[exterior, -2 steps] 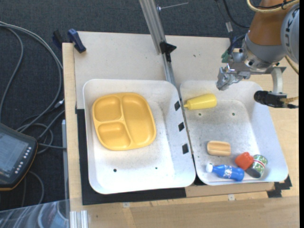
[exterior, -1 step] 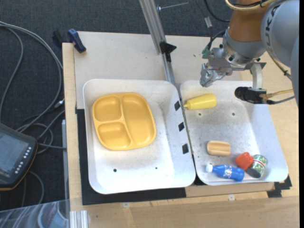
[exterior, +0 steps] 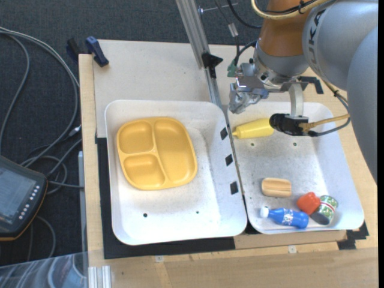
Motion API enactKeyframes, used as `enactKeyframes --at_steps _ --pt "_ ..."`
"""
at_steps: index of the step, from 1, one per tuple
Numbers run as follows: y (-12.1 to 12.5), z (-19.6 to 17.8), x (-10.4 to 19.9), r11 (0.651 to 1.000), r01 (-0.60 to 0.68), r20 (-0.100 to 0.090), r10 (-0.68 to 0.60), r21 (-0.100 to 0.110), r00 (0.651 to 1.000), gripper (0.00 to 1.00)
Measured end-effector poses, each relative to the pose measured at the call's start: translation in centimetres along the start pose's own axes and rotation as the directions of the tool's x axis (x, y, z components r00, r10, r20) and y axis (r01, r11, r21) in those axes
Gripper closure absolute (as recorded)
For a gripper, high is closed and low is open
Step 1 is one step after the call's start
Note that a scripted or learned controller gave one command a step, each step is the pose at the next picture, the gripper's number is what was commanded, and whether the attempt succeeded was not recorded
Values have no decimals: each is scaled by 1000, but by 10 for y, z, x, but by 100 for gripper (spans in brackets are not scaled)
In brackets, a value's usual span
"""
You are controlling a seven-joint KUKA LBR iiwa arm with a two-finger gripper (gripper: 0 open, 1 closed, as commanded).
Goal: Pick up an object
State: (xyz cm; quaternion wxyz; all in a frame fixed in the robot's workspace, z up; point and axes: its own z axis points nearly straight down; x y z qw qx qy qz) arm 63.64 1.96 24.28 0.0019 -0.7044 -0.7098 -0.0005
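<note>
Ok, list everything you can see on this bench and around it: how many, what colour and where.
Bins: two, white, side by side on the bench.
Plate: one, yellow, three compartments, in the left bin.
Mustard bottle: one, yellow, lying at the top of the right bin.
Block: one, tan, lower part of the right bin.
Blue bottle: one, blue with a white cap, lying at the right bin's bottom edge.
Red piece: one, red, beside the blue bottle.
Can: one, green and white, bottom right corner of the right bin.
Clamp: one, blue, on the bench's top left corner.
Tablet: one, dark, on the floor to the left.
Arm: one, grey and orange, reaching in from the right, its jaws above the right bin's top edge.
</note>
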Motion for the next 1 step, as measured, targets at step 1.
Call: enactKeyframes --at_steps 1 --pt "-9 10 52 1000 -1 0 1 2 1000 100"
